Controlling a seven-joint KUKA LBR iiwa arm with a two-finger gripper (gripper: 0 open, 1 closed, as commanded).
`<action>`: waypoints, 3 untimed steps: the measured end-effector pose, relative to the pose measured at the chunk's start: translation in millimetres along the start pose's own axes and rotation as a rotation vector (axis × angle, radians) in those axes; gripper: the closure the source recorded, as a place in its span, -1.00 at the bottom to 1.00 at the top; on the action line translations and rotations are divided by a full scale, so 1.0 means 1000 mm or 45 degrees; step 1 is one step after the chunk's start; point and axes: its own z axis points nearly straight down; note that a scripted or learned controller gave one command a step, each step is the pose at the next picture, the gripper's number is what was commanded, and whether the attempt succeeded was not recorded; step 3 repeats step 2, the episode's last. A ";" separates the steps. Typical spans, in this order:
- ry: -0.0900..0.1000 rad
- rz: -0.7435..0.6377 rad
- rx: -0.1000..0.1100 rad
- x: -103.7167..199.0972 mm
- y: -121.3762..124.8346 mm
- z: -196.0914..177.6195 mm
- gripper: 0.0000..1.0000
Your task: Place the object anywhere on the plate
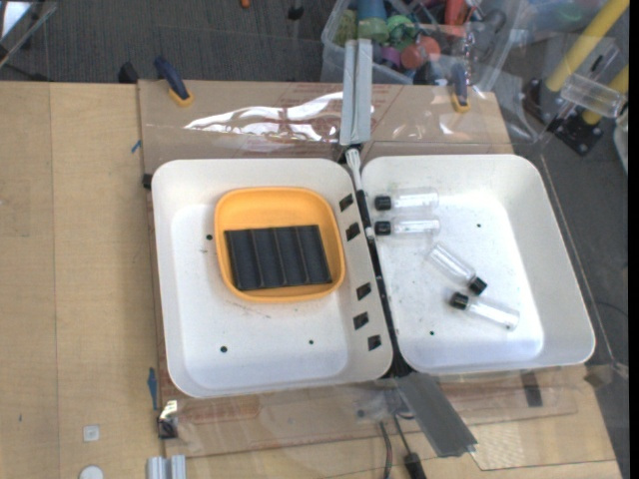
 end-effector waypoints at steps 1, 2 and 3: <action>-0.001 -0.004 0.000 0.001 0.002 0.000 1.00; 0.004 -0.567 0.002 -0.002 -0.002 0.000 1.00; 0.004 -0.567 0.002 -0.002 -0.002 0.000 1.00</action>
